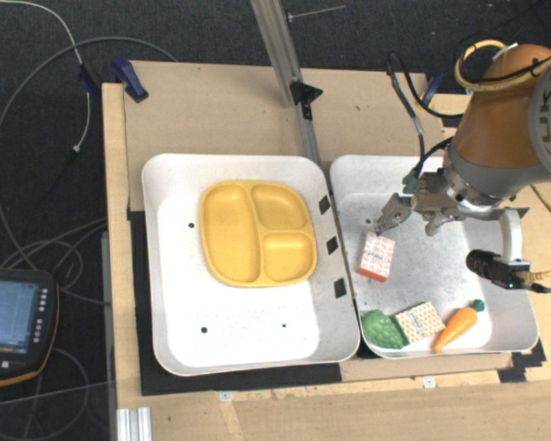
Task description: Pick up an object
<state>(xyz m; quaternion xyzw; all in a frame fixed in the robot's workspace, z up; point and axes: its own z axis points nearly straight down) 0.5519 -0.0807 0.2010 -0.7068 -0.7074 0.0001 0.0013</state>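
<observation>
In the right bin point(441, 177) lie a small red and white box point(376, 257), a green soft item point(382, 328), a checkered yellow packet point(419, 322) and an orange carrot point(455, 327). My gripper point(413, 216) hangs over the upper middle of this bin, just up and to the right of the red and white box. Its two fingers are spread apart, open, with nothing between them. The three other items sit together along the bin's front edge, well below the gripper.
The left bin point(174, 320) holds a yellow divided plate point(257, 231). A metal pole point(280, 35) slants up from between the bins. The arm's orange band point(500, 108) looms over the right bin's far right corner. A black cable and connector point(496, 269) hang by the right wall.
</observation>
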